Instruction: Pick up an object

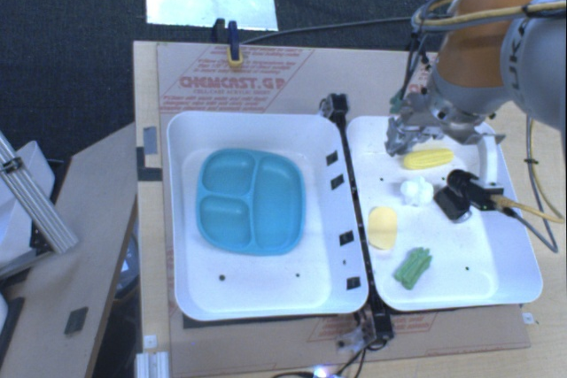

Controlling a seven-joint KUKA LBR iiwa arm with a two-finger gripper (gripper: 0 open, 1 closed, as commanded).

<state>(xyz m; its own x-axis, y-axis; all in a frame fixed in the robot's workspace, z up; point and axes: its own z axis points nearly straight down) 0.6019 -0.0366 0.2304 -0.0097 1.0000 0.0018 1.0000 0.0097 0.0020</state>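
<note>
at the upper right of the frame, my gripper (400, 140) hovers just beside the yellow corn (428, 158). i cannot tell its state.

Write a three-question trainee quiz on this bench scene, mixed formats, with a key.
1. True or false: the blue plate lies in the same bin as the corn.
2. Which item lies nearest the gripper? A) green toy B) corn C) blue plate
3. Fill in: the yellow slice sits in the right bin, close to the ____ between the bins.

Key: 1. False, the plate is in the left bin. 2. B. 3. divider.
</note>
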